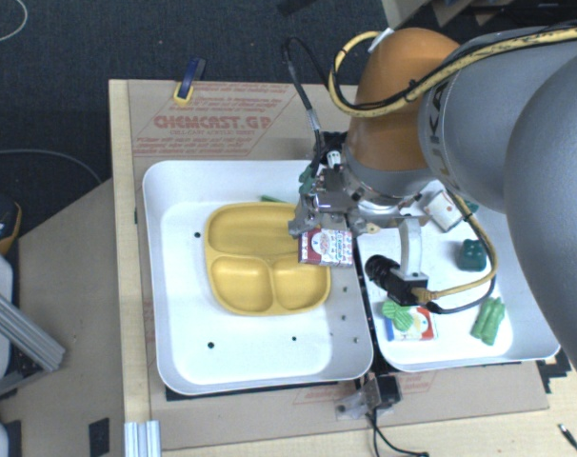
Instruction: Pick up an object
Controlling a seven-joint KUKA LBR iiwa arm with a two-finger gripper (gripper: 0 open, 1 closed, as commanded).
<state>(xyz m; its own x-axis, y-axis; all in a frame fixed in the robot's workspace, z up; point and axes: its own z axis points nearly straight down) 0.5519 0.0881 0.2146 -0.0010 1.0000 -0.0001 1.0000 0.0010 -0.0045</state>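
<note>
My gripper (325,225) hangs over the right side of the left bin (174,284), at the edge of a yellow divided plate (255,255). A small red-and-white packet (327,248) sits pinched between its fingertips and hangs below them, over the plate's right rim. The arm's orange band (403,93) and grey body cover most of the right bin (460,350).
In the right bin lie a dark green piece (472,253), a light green ridged piece (488,320) and a small card with a green bit on it (409,322). A thin green strip (274,199) pokes out behind the plate. Cables (460,288) loop under the wrist.
</note>
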